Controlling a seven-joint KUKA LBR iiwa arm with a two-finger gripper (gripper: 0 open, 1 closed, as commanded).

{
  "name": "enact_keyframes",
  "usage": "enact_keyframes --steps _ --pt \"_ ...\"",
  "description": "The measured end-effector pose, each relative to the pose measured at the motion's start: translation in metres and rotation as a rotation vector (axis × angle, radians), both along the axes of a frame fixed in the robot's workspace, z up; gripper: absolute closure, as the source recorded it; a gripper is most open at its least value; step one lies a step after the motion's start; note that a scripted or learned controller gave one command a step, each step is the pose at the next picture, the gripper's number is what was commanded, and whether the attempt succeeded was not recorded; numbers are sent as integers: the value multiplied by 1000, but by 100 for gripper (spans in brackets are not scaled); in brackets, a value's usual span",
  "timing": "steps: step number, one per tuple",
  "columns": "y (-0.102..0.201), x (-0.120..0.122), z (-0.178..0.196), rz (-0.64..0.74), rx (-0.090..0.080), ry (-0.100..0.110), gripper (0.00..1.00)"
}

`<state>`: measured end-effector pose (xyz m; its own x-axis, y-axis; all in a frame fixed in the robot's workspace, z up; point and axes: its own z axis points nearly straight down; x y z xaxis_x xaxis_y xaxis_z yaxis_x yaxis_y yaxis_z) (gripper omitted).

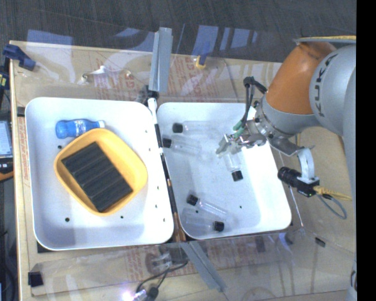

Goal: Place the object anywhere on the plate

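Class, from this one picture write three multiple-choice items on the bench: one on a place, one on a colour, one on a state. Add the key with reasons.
1. Where is the yellow plate?
A. left bin
B. right bin
C. on the floor

2. What colour is the bottle beside the plate?
A. red
B. blue
C. green

3. How do the clear vials in the right bin rest?
A. standing upright
B. lying on their sides
C. stacked on the plate

Key: 1 A, the plate sits in the left bin. 2 B, the bottle at the plate's upper corner is blue. 3 B, the vials lie flat on the bin floor; the gripper is above that bin.
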<state>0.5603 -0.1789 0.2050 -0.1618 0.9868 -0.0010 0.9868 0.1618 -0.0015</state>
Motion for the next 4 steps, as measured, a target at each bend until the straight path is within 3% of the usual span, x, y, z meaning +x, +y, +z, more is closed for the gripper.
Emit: enact_keyframes --steps 1,2,3,4 --pt "96 19 -10 105 3 3 100" --pt "165 36 -13 269 1 -1 100" --pt "203 4 -14 551 3 4 100" --pt "202 4 -14 551 2 4 0"
